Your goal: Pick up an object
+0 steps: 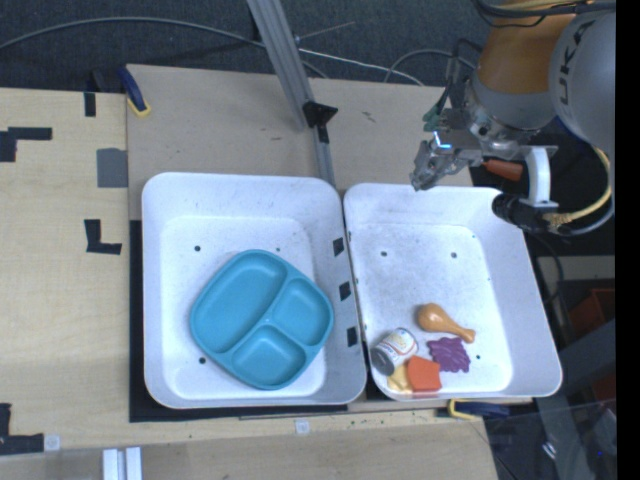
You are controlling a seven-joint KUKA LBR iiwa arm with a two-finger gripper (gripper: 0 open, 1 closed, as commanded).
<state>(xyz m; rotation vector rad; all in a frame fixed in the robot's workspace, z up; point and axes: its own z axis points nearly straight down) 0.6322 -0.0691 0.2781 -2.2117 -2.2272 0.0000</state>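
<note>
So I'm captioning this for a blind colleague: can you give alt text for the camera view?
A grey robot arm's gripper hovers over the far edge of the right bin, whose near corner holds a drumstick toy, purple piece, orange block and small ball. The left bin holds a blue divided plate.

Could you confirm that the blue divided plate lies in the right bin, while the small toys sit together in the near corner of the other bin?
Not quite: in the camera view the blue divided plate lies in the left bin. The small toys sit together in the near corner of the right bin.
</note>
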